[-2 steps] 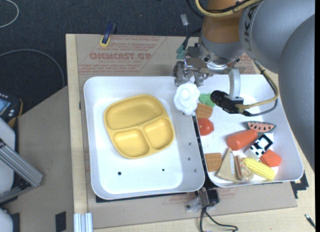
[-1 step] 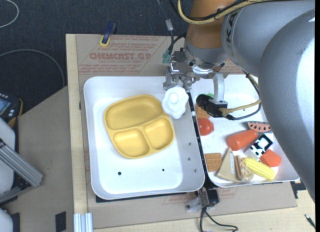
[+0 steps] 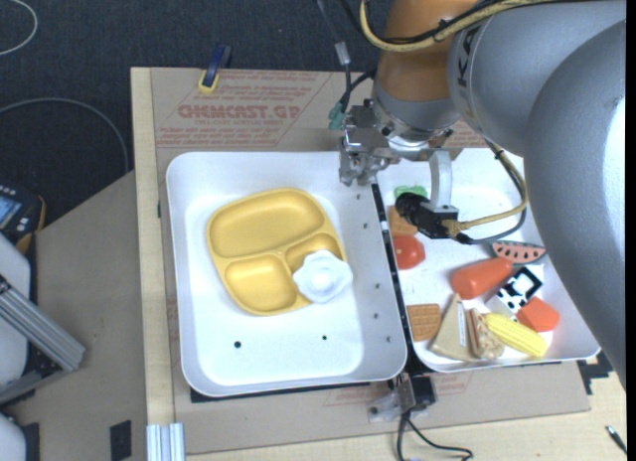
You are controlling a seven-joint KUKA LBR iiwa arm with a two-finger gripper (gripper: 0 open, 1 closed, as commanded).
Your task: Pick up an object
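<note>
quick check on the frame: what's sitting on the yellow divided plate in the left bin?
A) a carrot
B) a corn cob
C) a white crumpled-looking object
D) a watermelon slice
C: a white object lies on the lower right part of the yellow divided plate in the left bin; the corn cob, watermelon slice and carrot lie in the right bin.

Dark carpet (image 3: 119, 12) surrounds a cardboard-topped bench (image 3: 258, 101).

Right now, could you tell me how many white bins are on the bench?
2. The left bin holds a yellow divided plate; the right bin holds toy food. The arm covers part of the right bin, so some contents may be hidden.
</note>
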